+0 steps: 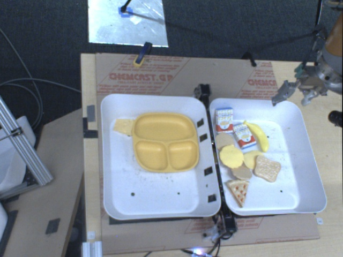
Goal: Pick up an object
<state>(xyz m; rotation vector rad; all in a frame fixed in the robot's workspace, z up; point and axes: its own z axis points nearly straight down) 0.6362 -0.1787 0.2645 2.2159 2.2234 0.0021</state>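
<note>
Dark carpet surrounds the table [177,71], which carries two white bins. Left bin [115,159] holds a yellow divided tray [163,142]. Right bin [300,159] holds toy food: milk cartons [224,118], banana [259,134], toast [266,168], pizza slice [238,191]. Above its far rim hovers the hand [297,92], fingers spread, pinching nothing.
</note>
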